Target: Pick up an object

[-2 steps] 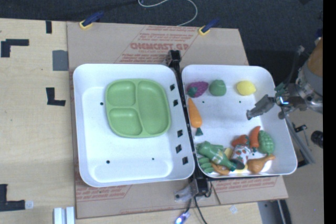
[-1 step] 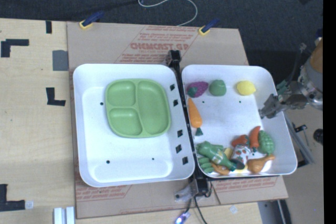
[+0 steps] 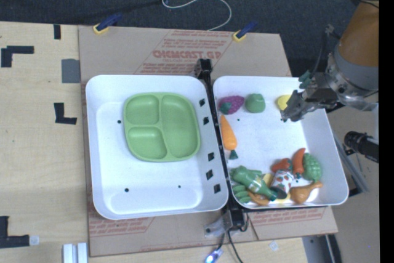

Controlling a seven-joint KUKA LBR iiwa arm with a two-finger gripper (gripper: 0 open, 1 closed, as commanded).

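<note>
Two shallow white bins sit side by side on a sheet of brown cardboard (image 3: 184, 52) laid over a pale wooden bench, seen from above at a slant.

The left bin (image 3: 104, 194) fills the centre-left of the frame and holds a light green divided plate (image 3: 162, 127) with three compartments, lying flat in its upper half.

The right bin (image 3: 320, 145) holds a scatter of toy food. Along its upper edge, from left to right, lie a purple bunch of grapes (image 3: 231, 103), a round green piece (image 3: 255, 103) and a small yellow piece (image 3: 284, 101). An orange carrot (image 3: 228, 133) lies lengthwise against the bin's left wall, just below the grapes. In the lower right corner of the bin a jumble of pieces is heaped together, touching: a green leafy item (image 3: 246, 177) at its left, red and orange pieces (image 3: 290, 164) and a green one (image 3: 313, 167) at its right; I cannot separate the rest.

The grey arm with its orange band (image 3: 362, 34) comes in at the upper right of the frame. Its dark gripper (image 3: 294, 109) is over the top right corner of the right bin, just beside the yellow piece and partly overlapping it. Whether its fingers are spread or closed I cannot tell.

A white cable (image 3: 197, 6) loops across the dark floor at the top of the frame.
</note>
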